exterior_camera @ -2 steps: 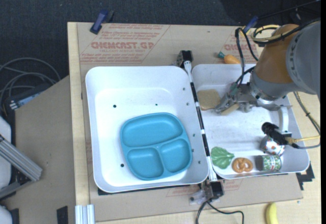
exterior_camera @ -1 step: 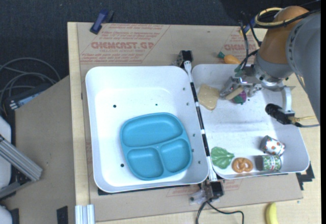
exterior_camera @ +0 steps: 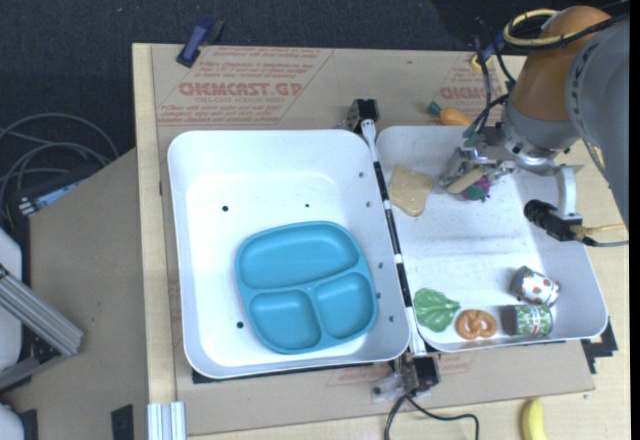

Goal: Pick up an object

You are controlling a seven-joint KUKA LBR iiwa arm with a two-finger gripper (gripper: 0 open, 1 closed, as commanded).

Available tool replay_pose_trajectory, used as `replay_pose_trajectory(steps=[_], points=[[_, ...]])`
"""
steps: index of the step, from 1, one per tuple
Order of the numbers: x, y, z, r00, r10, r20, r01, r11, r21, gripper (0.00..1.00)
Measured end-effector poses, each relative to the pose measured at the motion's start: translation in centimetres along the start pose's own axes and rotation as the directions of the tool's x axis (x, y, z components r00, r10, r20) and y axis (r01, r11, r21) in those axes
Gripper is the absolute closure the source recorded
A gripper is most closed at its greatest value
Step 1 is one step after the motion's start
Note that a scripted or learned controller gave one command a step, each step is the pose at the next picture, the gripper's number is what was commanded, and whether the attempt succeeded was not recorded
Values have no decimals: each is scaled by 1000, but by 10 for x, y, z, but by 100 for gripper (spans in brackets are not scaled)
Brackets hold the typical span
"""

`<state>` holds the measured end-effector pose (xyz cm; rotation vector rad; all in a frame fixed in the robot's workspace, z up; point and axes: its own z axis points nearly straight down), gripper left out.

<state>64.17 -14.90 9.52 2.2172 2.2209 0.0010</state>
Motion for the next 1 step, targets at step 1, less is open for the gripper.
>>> replay_pose_trajectory(steps=[1], points=[[85, 4, -91, 1000, -1, -3, 1, 1000, -1, 100]])
